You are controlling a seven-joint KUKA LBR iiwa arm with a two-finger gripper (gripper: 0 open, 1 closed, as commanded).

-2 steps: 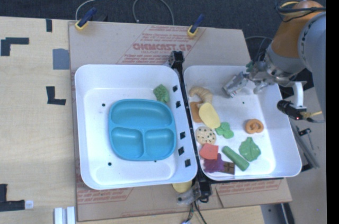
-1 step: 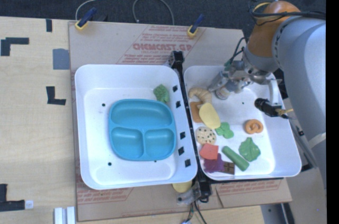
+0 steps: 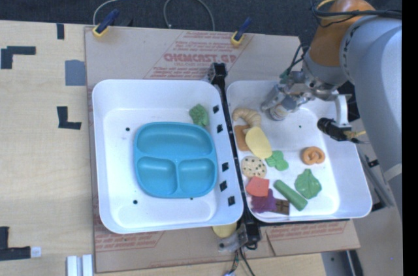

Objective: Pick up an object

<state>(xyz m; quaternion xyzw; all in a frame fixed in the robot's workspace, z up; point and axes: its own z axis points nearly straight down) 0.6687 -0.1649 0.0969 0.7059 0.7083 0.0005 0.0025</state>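
Overhead, the grey arm's gripper (image 3: 277, 106) hangs above the right bin (image 3: 326, 206), near a croissant (image 3: 247, 115); its grip state can't be told.

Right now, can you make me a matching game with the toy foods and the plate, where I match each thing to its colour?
Things:
1. divided plate in the left bin
2. pretzel in the right bin
3. cookie with dark chips
4. block below the cookie

Colours:
A. red
B. blue
C. tan with dark spots
D. orange

Pairs: 1-B, 2-D, 3-C, 4-A
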